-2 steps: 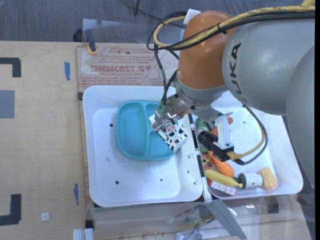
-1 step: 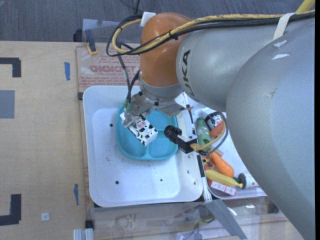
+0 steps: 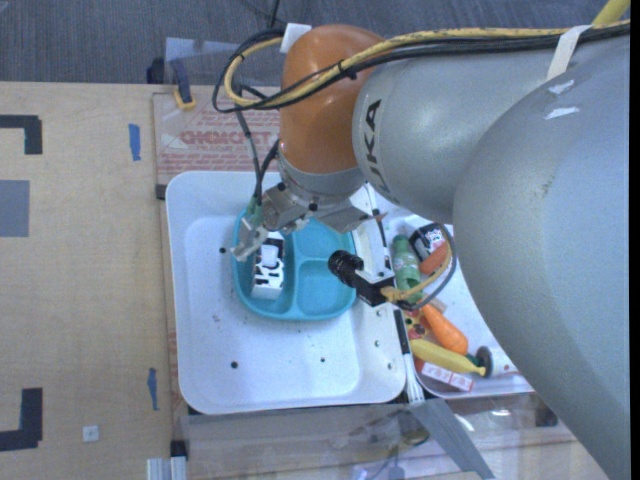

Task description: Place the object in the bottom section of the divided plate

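Pale plywood counter point(image 3: 80, 268), with black tape marks along its left side and short blue tape strips. Grey carpet floor point(image 3: 90, 13) beyond the far edge. A cardboard sheet point(image 3: 215, 138) with red lettering lies under the far end of the left bin.

Left white bin point(image 3: 270, 373): shallow, rounded corners, a few dark specks on its floor. A blue divided plate point(image 3: 310, 298) sits in the far half of it, partly covered by the arm. One ridge of the plate is visible, splitting it into sections.

Arm point(image 3: 480, 178): grey body, orange band point(image 3: 325, 78) above the wrist, enters from the right and takes up most of the upper right. Yellow and black cables point(image 3: 250, 68) loop past the orange band.

Pincer point(image 3: 258, 236): positioned over the left part of the plate, pointing down and left. Metal fingers point(image 3: 245, 243) visible at the plate's left rim; cannot tell how far apart they stand.

Object point(image 3: 267, 268): small white block with black markings, in the left section of the plate, just beneath the pincer tips. Contact between fingers and object cannot be determined; no grip is confirmed.

A black fitting point(image 3: 350, 268) on the arm's underside hangs over the plate's right section.

Right bin point(image 3: 470, 383), mostly under the arm: green item point(image 3: 405, 263), orange carrot-shaped piece point(image 3: 445, 330), yellow banana-shaped piece point(image 3: 445, 358), all crowded near the divider between the bins.
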Controlling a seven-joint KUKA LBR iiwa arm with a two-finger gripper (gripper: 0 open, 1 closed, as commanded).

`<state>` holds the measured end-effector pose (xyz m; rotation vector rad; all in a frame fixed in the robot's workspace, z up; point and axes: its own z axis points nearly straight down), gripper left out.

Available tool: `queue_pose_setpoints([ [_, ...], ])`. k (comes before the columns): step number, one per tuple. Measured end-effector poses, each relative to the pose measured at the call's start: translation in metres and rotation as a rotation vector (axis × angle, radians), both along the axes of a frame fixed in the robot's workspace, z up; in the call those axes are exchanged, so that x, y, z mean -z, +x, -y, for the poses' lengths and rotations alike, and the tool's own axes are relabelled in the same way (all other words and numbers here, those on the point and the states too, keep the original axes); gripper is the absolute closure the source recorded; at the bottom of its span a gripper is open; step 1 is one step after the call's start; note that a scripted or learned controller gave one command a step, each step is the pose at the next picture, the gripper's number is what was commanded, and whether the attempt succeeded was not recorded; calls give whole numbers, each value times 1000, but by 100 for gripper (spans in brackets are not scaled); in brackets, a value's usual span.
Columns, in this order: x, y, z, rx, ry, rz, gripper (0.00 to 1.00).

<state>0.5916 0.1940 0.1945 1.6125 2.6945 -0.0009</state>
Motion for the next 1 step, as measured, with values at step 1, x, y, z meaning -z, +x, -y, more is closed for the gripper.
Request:
queue_pose_setpoints([
  [1, -78, -73, 64, 66, -1, -6, 0],
])
